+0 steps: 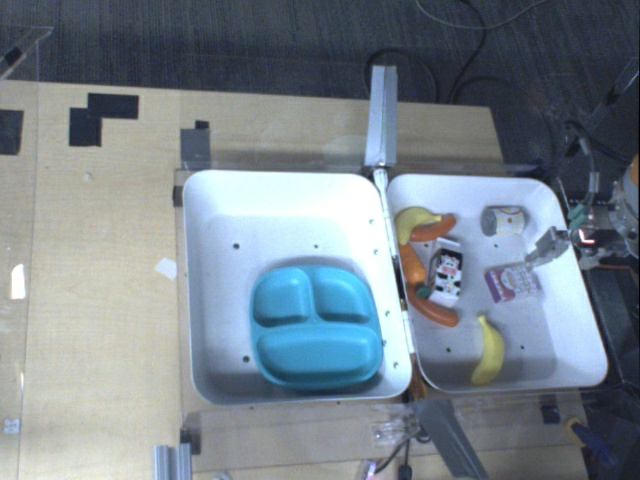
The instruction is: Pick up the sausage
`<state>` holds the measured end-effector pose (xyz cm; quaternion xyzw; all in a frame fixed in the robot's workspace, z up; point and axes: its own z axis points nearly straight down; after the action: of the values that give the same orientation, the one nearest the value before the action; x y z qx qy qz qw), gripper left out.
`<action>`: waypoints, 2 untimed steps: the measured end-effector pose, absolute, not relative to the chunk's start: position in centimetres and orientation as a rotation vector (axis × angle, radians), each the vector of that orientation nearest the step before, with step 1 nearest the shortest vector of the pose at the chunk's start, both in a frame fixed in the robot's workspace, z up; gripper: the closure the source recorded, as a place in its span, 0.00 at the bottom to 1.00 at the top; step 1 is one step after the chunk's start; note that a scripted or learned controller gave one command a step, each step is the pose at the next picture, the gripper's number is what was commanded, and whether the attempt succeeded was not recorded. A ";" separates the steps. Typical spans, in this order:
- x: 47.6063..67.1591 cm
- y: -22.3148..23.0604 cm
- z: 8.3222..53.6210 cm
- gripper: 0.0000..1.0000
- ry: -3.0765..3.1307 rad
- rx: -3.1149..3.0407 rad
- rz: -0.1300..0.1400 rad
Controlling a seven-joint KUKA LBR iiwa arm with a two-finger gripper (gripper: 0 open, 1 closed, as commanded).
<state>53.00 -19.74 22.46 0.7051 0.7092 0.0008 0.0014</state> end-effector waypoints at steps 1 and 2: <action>54.3 -15.1 25.1 0.00 2.014 2.405 0.005; 49.3 -11.2 25.0 0.00 1.949 2.461 0.004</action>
<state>49.29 -11.18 24.96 0.7840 0.6207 0.0012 0.0011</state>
